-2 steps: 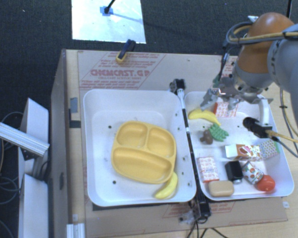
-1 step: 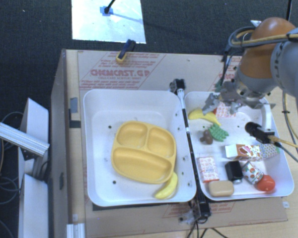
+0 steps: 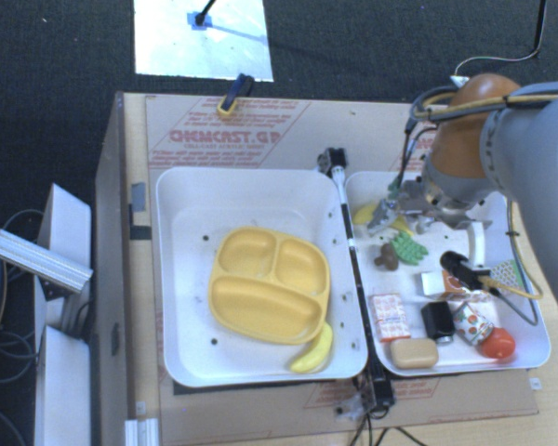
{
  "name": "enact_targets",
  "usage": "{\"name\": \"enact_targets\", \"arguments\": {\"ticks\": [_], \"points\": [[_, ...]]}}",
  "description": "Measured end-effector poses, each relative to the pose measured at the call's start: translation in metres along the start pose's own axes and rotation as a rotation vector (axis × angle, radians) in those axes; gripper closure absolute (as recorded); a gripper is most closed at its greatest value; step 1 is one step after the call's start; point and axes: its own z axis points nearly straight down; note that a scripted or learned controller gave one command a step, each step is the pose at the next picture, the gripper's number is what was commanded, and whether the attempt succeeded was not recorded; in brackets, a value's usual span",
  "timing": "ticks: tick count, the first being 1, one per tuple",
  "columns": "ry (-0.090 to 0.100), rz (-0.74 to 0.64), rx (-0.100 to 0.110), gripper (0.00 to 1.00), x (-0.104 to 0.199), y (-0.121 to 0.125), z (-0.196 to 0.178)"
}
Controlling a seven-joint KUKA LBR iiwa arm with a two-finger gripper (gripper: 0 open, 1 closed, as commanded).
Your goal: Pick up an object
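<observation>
Camera view looks down at a slant on the counter, which is covered with printed cardboard and bears two white bins side by side. The arm reaches in from the right and bends over the right bin. The left bin holds a yellow tray with three compartments, lying flat near its middle.

The tool hangs low over the right bin's far left corner. I cannot tell whether it is apart or together.

A banana lies in the left bin against the tray's near right edge.

The other loose things lie in the right bin:
- A tan block sits at the near wall.
- A red-and-white packet lies just behind the tan block.
- A printed can lies tilted, touching a red ball in the near right corner.
- A black block rests between the packet and the can.
- A green ridged piece lies just beside the tool, on its near side.
- A yellow piece lies by the bin's left wall, right at the tool; I cannot tell whether they touch.
- A white block sits behind the black block.
- A brown lump lies next to the green piece, on its left.
</observation>
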Motion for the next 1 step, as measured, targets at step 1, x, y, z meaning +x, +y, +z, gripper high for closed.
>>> {"name": "enact_targets", "arguments": {"ticks": [1], "points": [[0.0, 0.0, -0.002, 0.0, -0.0138, -0.0132, 0.0137]]}}
